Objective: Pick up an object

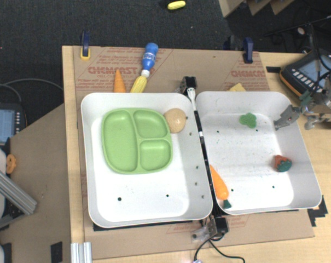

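Pincer hangs at the right bin's far right rim; whether it is apart or together I cannot tell. Nearest is the green lump, probably light and soft; squeeze across its middle. Tabletop cardboard print partly reads "CHEMFAST".

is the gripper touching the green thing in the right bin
Apart. The camera view shows bare white bin floor between the gripper at the bin's right rim and the green object.
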Tool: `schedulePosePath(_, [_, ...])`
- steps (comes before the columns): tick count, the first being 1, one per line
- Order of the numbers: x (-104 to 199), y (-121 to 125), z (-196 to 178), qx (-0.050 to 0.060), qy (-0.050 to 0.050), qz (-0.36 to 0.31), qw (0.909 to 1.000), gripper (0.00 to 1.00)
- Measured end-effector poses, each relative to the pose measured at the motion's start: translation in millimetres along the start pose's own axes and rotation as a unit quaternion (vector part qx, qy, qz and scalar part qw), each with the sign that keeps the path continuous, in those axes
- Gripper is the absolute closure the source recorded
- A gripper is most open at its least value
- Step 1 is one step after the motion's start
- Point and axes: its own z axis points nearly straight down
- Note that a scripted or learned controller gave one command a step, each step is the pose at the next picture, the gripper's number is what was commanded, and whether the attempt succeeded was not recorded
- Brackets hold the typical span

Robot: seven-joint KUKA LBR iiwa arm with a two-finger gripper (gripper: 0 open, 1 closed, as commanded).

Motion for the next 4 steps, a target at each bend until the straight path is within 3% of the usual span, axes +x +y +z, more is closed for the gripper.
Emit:
schedulePosePath(1, [55, 43, 106, 0.004, 0.003, -0.003, 1.0, 0.0])
schedulePosePath(2, [51, 43, 99, 0.0, 0.0, 0.0, 1.0, 0.0])
schedulePosePath(3, [48, 100, 145, -0.003, -0.001, -0.002, 1.0, 0.0])
schedulePosePath(4, [48, 98, 132, -0.003, -0.002, -0.001, 1.0, 1.0])
